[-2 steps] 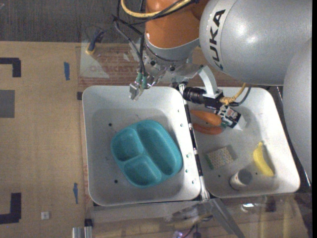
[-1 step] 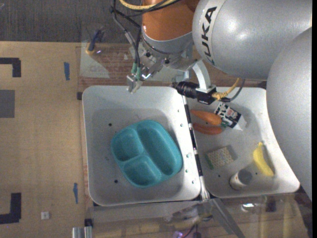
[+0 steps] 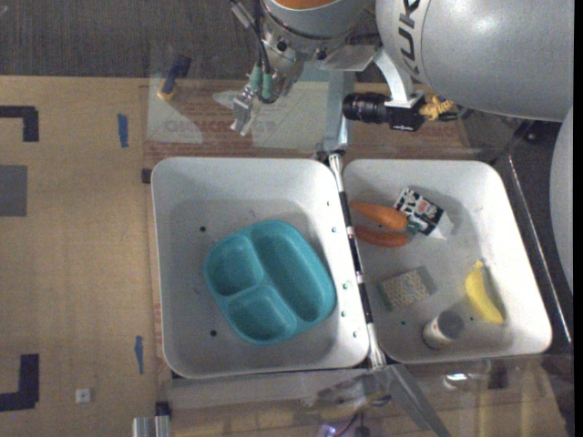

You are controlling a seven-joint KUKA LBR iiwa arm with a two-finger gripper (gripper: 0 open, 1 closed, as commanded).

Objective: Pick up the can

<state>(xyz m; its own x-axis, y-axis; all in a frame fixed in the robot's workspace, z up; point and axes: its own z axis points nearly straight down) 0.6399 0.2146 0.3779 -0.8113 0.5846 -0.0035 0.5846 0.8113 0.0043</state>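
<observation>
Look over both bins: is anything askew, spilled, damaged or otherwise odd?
Nothing looks spilled or damaged. The teal divided plate lies at a slant in the left bin. In the right bin, the can, banana, carrot, small carton and sponge lie loosely scattered, not stacked.

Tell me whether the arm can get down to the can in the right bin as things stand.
Probably yes. The can stands upright near the right bin's front edge, open from above; the banana and sponge sit beside it, apart. The gripper hangs above the bench behind the left bin.
</observation>
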